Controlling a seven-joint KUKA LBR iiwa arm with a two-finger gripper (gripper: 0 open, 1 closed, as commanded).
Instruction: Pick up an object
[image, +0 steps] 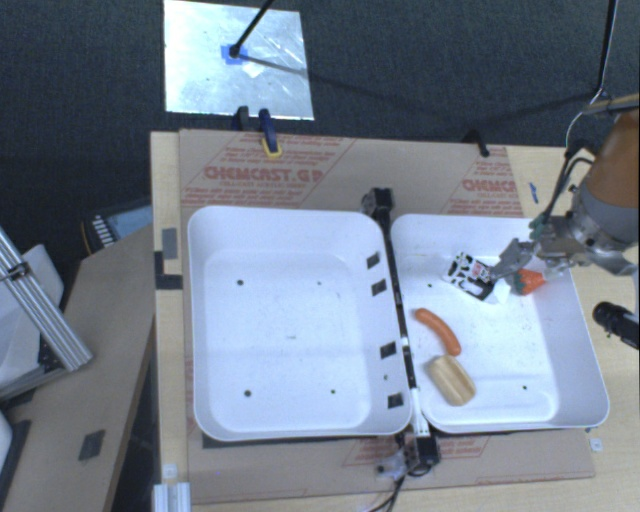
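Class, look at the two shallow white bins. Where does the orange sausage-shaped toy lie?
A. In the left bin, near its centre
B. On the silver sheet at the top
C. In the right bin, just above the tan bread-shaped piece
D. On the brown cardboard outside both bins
C. The orange sausage-shaped toy lies on the floor of the right bin, just above the tan bread-shaped piece.

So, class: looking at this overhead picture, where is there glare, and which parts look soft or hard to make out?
In the camera view, the shiny sheet behind the bench glares brightly; the white bins look evenly lit with faint shadows; the gripper and the small orange object beside it are slightly soft.
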